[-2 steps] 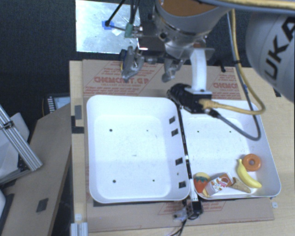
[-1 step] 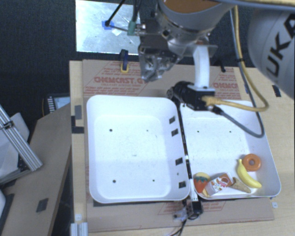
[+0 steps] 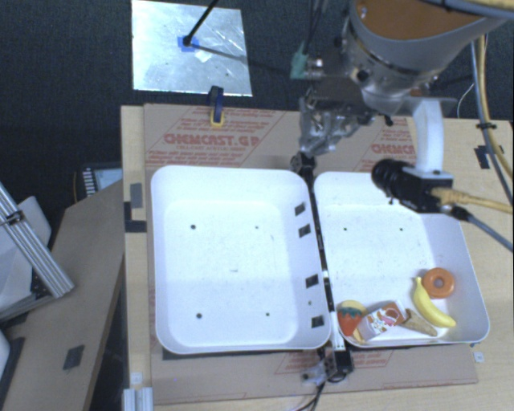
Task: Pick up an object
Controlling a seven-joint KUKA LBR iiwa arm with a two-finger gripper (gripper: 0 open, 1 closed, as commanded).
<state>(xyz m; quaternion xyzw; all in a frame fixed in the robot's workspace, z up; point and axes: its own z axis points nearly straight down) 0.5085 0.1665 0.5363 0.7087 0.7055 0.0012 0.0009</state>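
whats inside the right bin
The right bin holds a cluster at its near right corner: a banana, an orange ring-shaped piece, a red-and-white packet and an orange-red item. A black device covers its far edge.

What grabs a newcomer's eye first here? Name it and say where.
The grey arm with its orange band looms at top right, its gripper above the far end of the seam between the two white bins. Next, the bright cluster in the right bin's near corner: a yellow banana, an orange ring and small packets.
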